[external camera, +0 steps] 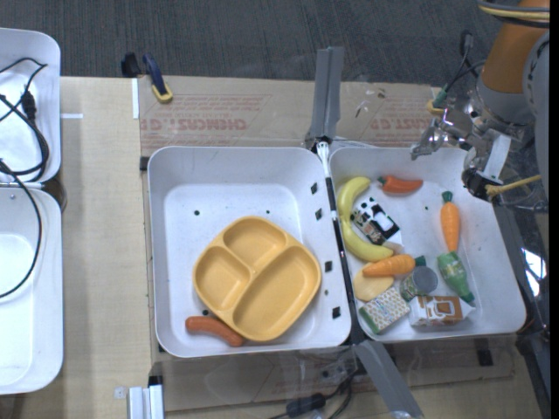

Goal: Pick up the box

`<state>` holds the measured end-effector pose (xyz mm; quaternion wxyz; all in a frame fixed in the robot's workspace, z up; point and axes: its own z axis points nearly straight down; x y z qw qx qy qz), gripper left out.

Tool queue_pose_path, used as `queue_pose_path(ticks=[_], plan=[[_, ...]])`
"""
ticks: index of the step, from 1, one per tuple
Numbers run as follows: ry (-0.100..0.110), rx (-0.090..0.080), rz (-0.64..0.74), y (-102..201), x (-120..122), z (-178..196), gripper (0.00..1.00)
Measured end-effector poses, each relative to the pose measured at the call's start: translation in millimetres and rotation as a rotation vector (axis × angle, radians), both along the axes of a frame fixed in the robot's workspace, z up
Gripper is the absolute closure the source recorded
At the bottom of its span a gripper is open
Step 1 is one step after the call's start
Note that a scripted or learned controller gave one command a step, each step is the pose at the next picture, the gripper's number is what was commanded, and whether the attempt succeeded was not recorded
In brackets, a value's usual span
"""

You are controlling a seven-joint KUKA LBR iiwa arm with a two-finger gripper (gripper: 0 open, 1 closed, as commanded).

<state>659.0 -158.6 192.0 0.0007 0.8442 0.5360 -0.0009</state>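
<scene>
You're only at the approach: gripper (434, 140), fingers apart on nothing, hangs at the right bin's (511, 260) 12 o'clock, so swing toward 6 o'clock for the box (436, 312).

Robotics lab bench, not home. Evidence: pale wood-grain bench (96, 234) on dark carpet floor (262, 16) at 12 o'clock; two shallow white bins (166, 234) clamped side by side at centre, grey metal divider bracket (327, 94) between them; loose black cables (22, 138) over white tub at 9 o'clock; grey-orange robot arm (511, 59) at 2 o'clock; toy plastic food (450, 225) in right bin.
</scene>
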Motion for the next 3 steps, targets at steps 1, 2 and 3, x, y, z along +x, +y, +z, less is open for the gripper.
queue_pose_path(ticks=[1, 2, 3], plan=[[0.0, 0.002, 0.19, 24.6, -64.4, -89.4, 0.0], [0.0, 0.001, 0.157, 21.0, -21.8, -35.1, 0.0], [0.003, 0.002, 0.106, 32.1, -68.9, -101.3, 0.0]])
